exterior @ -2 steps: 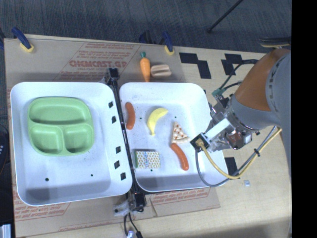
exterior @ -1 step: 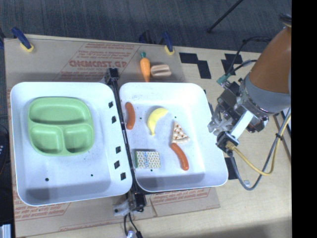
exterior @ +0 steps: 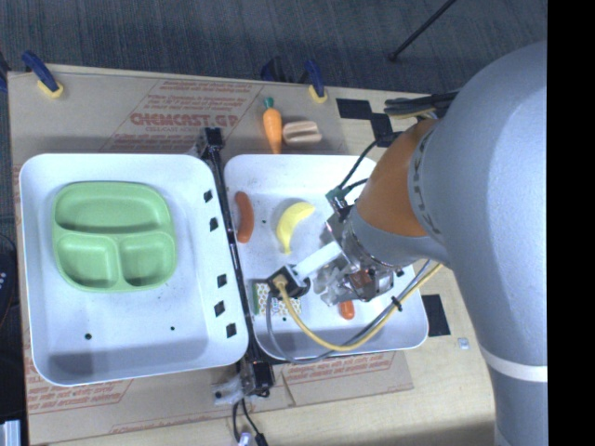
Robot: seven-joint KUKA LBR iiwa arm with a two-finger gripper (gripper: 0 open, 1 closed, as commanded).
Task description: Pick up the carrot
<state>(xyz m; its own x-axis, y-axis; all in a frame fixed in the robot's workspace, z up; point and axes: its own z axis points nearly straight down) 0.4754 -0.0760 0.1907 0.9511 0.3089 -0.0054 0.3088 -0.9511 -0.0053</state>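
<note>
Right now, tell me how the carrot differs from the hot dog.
The carrot lies outside the bins on the cardboard; the hot dog lies inside the right bin. The carrot is orange with a green top; the hot dog is plain reddish-orange. Both are elongated and lie roughly parallel.

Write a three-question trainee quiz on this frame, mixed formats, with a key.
1. True or false: the carrot lies inside the right bin.
2. What sits in the left bin? A) a banana B) a green divided tray C) a sausage
3. Over which bin is the end effector?

Key:
1. False. The carrot lies on the cardboard just outside the right bin's far edge.
2. B.
3. The right bin.
</note>
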